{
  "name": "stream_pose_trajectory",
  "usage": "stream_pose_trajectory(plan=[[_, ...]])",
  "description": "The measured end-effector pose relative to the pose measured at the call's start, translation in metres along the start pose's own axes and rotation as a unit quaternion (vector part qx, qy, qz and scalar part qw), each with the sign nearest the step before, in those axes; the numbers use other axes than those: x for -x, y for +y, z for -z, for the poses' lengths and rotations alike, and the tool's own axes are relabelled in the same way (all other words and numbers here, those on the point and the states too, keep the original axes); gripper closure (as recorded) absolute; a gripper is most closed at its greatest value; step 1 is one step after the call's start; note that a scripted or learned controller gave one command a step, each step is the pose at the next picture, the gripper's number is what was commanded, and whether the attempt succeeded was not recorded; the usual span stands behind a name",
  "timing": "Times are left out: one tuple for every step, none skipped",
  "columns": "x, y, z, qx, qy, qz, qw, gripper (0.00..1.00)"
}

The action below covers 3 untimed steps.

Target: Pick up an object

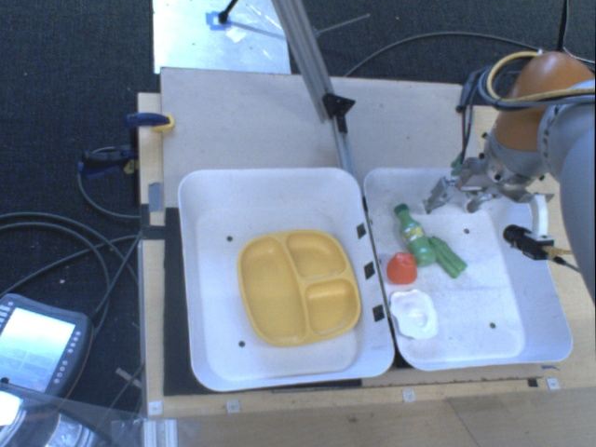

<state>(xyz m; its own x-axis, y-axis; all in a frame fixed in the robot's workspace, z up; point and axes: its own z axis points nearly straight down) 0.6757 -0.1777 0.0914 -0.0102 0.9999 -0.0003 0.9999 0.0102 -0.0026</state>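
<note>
Four light toys lie mid-right; the stiff green plastic bottle (415, 237) suits its waist, the pincer (458, 196) hovering spread apart.

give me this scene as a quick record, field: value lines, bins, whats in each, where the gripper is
left bin: holds a yellow divided tray, three compartments
right bin: holds a green bottle, a green piece, an orange-red piece, a white piece
bottle: lying on its side, touching the green piece
gripper: over the far part of the right bin, apart from all four items
held: nothing seen between the fingers
arm: enters from the right
</note>
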Motion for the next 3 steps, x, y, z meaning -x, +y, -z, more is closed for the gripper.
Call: stream_pose_trajectory(plan=[[0.001, 0.003, 0.016, 0.004, -0.002, 0.001, 1.0000, 1.00], [0.005, 0.007, 0.081, 0.006, -0.001, 0.000, 1.0000, 1.00], [0.013, 0.002, 0.135, 0.006, -0.001, -0.005, 1.0000, 1.00]])
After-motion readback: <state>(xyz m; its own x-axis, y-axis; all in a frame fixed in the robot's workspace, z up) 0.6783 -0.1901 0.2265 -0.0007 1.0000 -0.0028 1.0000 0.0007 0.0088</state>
